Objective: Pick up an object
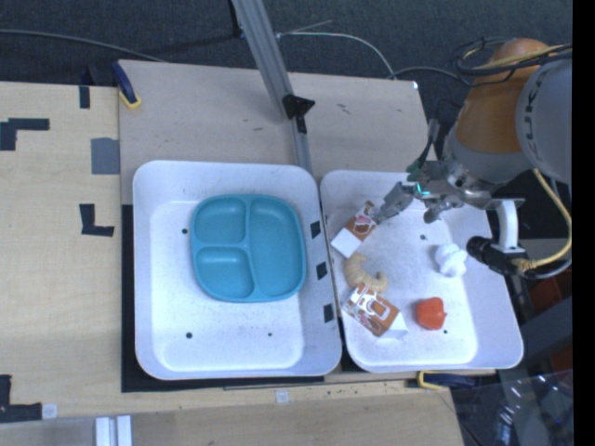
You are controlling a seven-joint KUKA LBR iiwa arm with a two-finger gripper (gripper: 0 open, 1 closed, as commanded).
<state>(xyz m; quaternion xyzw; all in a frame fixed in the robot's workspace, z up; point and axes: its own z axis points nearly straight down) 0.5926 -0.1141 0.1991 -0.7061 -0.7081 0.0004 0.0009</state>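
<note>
From my seat I see the arm (507, 110) reaching in from the right, its orange band above the wrist, with the gripper (416, 204) hanging over the far part of the right bin (483, 342). Its two fingers are spread apart with nothing between them; one dark finger (395, 200) slants down to the left toward a small red-and-white packet (362, 223), and its tip looks just beside the packet, though I cannot tell if it touches. The other finger (435, 209) points down over bare bin floor.

In the right bin, the small packet lies near the far left corner with a white card (343, 242) just beside it on the near side. Nearer to me is a tan, lumpy piece (360, 269) that I cannot name, and touching its near side an orange-and-white carton (374, 310) lies tilted. A red tomato-like object (429, 313) sits to the right of the carton, apart from it. A white crumpled object (450, 259) lies toward the right wall, near and to the right of the gripper.

The left bin (158, 342) holds a teal divided plate (248, 247) with three compartments, lying flat in its far half. A metal pole (265, 45) crosses the bench beyond the bins.
</note>
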